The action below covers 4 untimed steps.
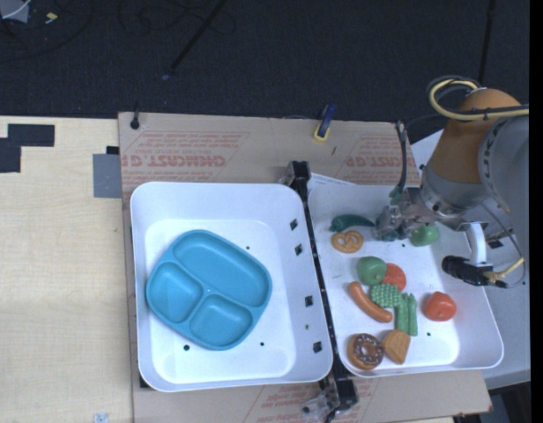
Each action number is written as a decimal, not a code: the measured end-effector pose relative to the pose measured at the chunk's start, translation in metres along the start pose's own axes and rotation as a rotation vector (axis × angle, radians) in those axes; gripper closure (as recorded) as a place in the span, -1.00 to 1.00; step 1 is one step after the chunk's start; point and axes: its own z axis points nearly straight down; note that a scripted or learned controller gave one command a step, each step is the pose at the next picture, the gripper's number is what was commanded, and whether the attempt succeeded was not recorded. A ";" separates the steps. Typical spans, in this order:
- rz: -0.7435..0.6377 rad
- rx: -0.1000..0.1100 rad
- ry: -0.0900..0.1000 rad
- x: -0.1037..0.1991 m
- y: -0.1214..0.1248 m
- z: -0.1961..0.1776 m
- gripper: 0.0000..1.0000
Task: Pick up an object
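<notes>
The right bin [465,346] holds several toy foods: a pretzel [346,241], a dark green piece [351,222], a green apple [371,269], a red-orange ball [394,277], a sausage [368,302], a green bumpy vegetable [386,295], a tomato [440,306], a donut [367,351] and an orange-brown piece [397,345]. My gripper [400,225] is low over the bin's back part, between the dark green piece and a small green object [423,233]. The wrist blocks the fingers from view.
The left bin [166,210] holds a blue divided plate [209,288]. A ridge with black clips [300,227] separates the two bins. The grey arm with its orange band [470,139] comes in from the right above the bin's far right corner. Brown cardboard [219,152] lies under both bins.
</notes>
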 end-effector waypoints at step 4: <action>0.005 0.007 -0.001 0.060 -0.010 -0.117 1.00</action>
